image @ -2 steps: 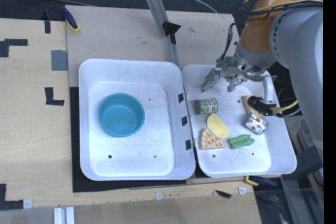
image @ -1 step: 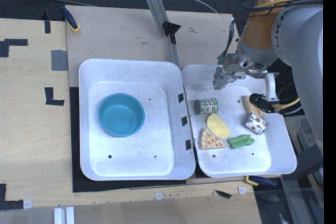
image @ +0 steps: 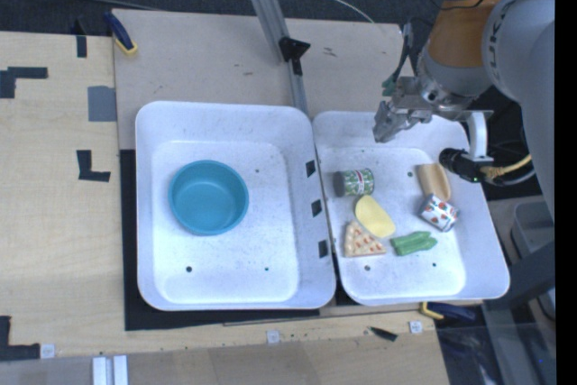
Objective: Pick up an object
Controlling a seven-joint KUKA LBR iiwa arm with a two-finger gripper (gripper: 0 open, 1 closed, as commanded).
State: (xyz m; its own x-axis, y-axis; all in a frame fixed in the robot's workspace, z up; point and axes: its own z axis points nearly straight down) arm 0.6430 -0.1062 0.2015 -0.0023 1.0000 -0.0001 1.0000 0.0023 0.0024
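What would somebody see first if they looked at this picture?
Probably the bright blue bowl, sitting alone in the left bin. Next, the big grey arm with its orange band at upper right, its gripper hanging above the right bin, where small toy foods lie clustered.

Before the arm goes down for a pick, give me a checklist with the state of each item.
1. Hand above the right bin: ok, it sits over the bin's far left corner.
2. Hand free of any load: ok, nothing shows under it.
3. Hand lined up over a target: not ok, the closest thing, the small can, lies nearer the camera.
4. Targets spaced for a clean grasp: not ok, the yellow piece, waffle slice and green piece lie crowded together.
5. Finger opening: cannot tell.
6. Blue bowl out of the way: ok, it sits in the left bin.
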